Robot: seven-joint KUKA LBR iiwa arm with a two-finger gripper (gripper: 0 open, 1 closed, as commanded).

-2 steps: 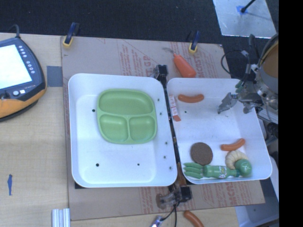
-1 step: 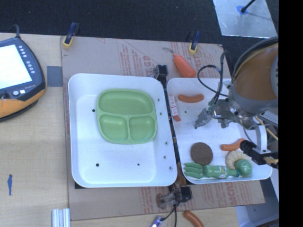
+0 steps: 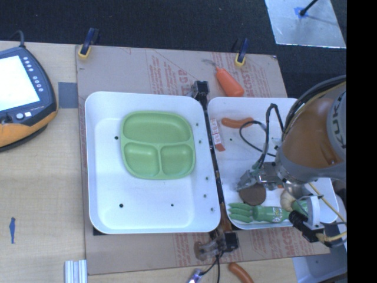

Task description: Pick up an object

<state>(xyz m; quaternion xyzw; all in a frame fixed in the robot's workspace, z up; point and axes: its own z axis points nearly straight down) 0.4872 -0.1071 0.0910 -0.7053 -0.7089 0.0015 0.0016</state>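
Claw over brown disc; green toy beside; cables near.

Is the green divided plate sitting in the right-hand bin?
No, the green divided plate lies in the left bin, apart from the gripper.

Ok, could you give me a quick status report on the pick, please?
Gripper low in right bin, fingers unclear. Brown disc right beneath it, green toy alongside. Nothing seen held. Black cable loops close behind.

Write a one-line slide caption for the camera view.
KUKA arm lowers its gripper into the right bin above a green toy; a green divided plate occupies the left bin.
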